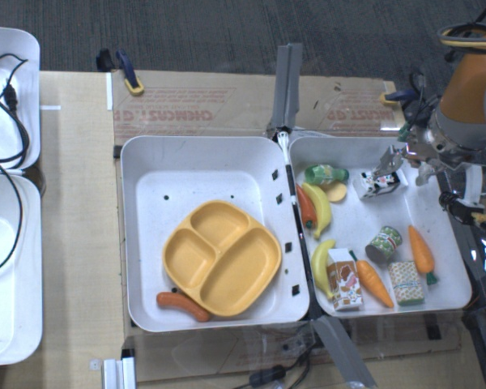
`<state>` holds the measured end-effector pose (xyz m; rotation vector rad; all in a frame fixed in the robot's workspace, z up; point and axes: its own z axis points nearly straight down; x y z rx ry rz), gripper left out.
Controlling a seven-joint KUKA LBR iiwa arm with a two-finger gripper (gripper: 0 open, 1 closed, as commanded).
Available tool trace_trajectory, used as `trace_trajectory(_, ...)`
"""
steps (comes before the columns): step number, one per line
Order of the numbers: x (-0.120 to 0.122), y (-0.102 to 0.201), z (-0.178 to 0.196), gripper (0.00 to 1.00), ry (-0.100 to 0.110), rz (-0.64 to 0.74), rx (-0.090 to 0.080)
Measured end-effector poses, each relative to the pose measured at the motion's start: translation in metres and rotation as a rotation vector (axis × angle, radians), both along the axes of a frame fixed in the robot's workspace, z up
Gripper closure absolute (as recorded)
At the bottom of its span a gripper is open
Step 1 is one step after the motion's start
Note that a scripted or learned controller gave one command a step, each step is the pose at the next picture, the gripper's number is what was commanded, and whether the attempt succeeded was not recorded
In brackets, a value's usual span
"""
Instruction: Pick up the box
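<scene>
The arm enters from the right, its upper part cut off by the frame edge, and its pincer (pixel 386 171) hangs low over the back of the right bin (pixel 454 241), above a small black-and-white object (pixel 380 183); whether it is apart or together, I cannot tell. The box (pixel 343 278) lies near the front wall of that bin, between a banana (pixel 321 263) and a carrot (pixel 373 283). A yellow divided plate (pixel 221 256) partly covers a sausage (pixel 183 304) in the left bin (pixel 138 217).
</scene>
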<state>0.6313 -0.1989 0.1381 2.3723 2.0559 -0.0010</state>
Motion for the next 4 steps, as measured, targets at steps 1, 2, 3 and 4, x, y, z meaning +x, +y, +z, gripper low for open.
trace_trajectory(1, 0.015, 0.062, -0.03, 0.0, -0.027, -0.183, -0.002)
trace_trajectory(2, -0.063, -0.004, -0.045, 0.0, 0.0, -0.208, 0.012)
trace_trajectory(3, -0.086, 0.004, -0.039, 0.0, 0.003, -0.223, 0.003)
trace_trajectory(4, -0.119, 0.016, -0.047, 0.0, 0.004, -0.31, 0.003)
